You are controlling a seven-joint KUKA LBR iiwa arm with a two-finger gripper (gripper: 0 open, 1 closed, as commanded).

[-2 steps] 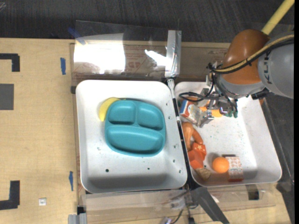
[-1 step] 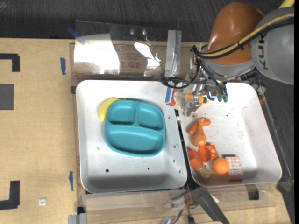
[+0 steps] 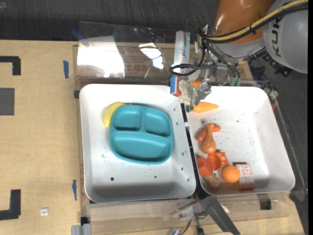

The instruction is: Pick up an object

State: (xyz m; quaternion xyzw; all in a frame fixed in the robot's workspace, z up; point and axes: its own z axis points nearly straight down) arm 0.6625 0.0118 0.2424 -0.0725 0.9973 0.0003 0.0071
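My gripper [image 3: 197, 93] hangs over the far left corner of the right bin [image 3: 254, 106], close to the wall between the bins. An orange carrot [image 3: 205, 107] lies just below and to the right of it, touching or nearly touching its tip. Whether the carrot is gripped cannot be made out. Further toward the front lie an orange gourd-shaped toy [image 3: 208, 135], some red-orange pieces [image 3: 211, 162], an orange ball [image 3: 230, 174] and a small printed box [image 3: 245, 173].
The left bin [image 3: 93, 131] holds a teal divided plate [image 3: 142, 132] with a yellow object [image 3: 111, 112] partly under its far left edge. Clear plastic sheeting [image 3: 122, 58] and cables sit behind the bins. The arm's orange band [image 3: 239, 9] looms at the top right.
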